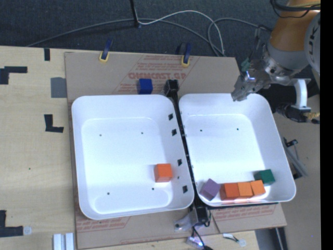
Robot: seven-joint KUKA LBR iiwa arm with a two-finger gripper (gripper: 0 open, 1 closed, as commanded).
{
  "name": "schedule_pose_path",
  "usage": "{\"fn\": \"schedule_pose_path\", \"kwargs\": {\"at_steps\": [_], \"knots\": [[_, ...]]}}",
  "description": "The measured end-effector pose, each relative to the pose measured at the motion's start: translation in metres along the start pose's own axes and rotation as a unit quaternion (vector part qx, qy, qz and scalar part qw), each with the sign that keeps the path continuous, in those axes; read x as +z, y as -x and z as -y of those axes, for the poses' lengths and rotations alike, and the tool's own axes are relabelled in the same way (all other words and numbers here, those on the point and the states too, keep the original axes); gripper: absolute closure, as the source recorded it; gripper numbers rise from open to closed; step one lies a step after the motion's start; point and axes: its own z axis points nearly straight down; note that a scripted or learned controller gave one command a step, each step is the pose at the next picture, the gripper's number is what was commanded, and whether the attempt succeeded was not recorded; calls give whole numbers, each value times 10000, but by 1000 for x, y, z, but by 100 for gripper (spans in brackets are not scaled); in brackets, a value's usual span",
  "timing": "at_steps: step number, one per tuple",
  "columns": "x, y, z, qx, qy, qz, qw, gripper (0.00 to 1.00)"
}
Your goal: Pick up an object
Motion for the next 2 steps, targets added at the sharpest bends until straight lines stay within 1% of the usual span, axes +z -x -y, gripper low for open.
{"fn": "schedule_pose_path", "kwargs": {"at_steps": [1, 2], "knots": [[-2, -45, 13, 1, 6, 1, 10000, 100], [6, -101, 30, -1, 5, 0, 10000, 100]]}}
